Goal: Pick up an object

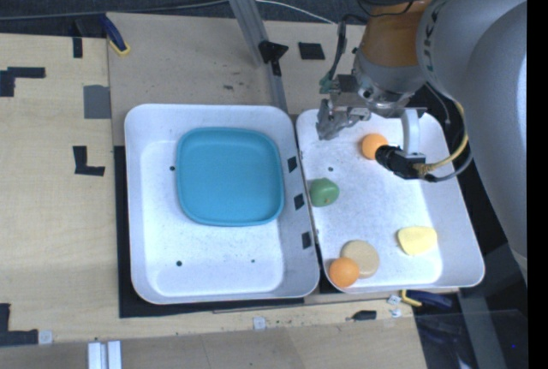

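The objects to pick from lie in the right bin, beside the left bin holding a blue plate: a yellow piece, a tan disc touching an orange ball, a green ball, another orange ball. The gripper hangs over the far left corner, grasping nothing, though I cannot tell how wide it gapes. Descending there, I reckon it meets bare floor or rim.

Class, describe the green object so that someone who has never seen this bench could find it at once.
Start at the right bin, the one the arm reaches over. Along its left wall, about halfway down, lies a small round green ball. It is the only green thing there: the others are an orange ball near the gripper, a yellow piece, and a tan disc touching another orange ball.
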{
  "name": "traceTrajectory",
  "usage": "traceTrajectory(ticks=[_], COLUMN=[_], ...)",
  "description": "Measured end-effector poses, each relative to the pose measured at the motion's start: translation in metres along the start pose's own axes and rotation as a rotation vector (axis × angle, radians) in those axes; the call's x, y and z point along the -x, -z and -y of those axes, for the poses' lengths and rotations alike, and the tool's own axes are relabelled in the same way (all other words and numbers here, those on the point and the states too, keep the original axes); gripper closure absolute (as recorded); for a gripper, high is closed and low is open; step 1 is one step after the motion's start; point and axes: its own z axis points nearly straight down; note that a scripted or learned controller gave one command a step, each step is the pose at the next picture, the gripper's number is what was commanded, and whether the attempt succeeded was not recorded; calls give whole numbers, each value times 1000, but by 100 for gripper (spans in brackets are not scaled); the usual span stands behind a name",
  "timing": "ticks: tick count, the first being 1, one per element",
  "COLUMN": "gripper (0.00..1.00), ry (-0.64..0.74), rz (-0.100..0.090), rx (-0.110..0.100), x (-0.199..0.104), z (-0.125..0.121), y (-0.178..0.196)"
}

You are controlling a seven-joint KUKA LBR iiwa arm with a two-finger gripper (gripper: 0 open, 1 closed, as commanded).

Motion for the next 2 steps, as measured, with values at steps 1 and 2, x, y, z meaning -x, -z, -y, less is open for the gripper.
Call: traceTrajectory(ticks=[1, 2], gripper=[100, 100], ry=[1, 0], rz=[0, 0], rx=[1, 0], x=[-60, -102], z=[-14, -33], y=[9, 8])
